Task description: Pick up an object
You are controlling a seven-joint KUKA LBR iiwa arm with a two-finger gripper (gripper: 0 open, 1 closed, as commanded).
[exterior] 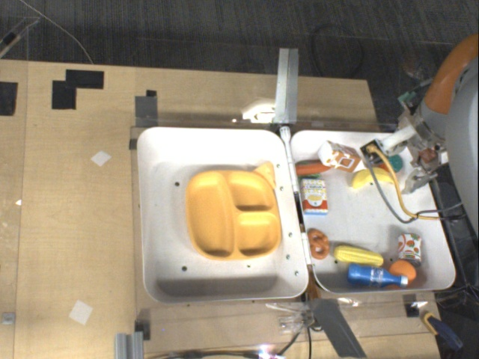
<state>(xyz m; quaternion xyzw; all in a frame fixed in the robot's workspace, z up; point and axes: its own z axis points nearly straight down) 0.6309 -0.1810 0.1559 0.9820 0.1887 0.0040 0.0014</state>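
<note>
Approach looks to be the step in hand: claw (416, 164), its state impossible to tell, sits right of the yellow plastic banana (366, 179), and must next descend onto an object.

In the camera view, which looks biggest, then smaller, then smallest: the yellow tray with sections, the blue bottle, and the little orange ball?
Largest to smallest:
1. Yellow plastic divided tray in the left bin, by far the biggest.
2. Blue plastic bottle, lying in the right bin.
3. Small orange ball, beside the bottle's cap end.
</note>
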